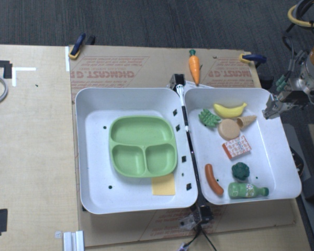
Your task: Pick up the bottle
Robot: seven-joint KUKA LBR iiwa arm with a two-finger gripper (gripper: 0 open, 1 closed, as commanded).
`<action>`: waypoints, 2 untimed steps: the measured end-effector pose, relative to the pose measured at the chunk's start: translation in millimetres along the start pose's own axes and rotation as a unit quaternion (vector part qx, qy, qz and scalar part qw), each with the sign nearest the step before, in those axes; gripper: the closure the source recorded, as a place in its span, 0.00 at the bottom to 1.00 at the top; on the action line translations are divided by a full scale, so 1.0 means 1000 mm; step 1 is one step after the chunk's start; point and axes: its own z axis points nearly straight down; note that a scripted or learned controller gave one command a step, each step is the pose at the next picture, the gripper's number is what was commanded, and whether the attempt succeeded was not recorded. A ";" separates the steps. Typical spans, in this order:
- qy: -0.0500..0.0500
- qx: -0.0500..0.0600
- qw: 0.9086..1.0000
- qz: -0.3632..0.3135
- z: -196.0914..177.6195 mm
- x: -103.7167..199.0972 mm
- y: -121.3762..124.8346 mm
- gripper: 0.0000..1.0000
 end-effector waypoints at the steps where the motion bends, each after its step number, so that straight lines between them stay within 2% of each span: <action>1: 0.001 0.001 0.998 0.058 0.092 0.080 -0.044 1.00; 2: 0.001 0.001 0.999 0.043 0.093 0.184 -0.046 1.00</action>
